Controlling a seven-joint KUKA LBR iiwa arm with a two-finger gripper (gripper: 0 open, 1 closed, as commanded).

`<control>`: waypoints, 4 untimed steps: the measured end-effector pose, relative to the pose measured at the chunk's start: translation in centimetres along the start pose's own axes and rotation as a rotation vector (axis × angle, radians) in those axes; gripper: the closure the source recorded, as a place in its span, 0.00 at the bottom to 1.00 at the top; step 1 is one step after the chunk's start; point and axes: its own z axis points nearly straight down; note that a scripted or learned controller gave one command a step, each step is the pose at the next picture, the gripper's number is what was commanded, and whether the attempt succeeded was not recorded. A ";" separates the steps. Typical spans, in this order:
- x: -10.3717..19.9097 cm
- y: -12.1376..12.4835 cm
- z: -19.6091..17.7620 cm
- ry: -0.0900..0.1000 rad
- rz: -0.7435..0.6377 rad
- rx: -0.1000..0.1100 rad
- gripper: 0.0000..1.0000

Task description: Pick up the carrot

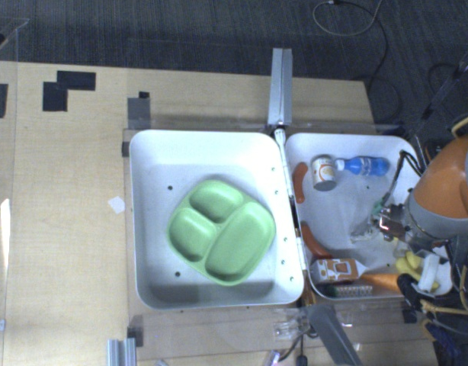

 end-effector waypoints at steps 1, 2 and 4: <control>1.6 -0.7 0.0 -0.002 0.371 0.000 0.00; 1.8 -0.4 -1.2 0.002 0.367 -0.006 1.00; 7.3 1.8 -12.3 -0.008 0.716 0.010 1.00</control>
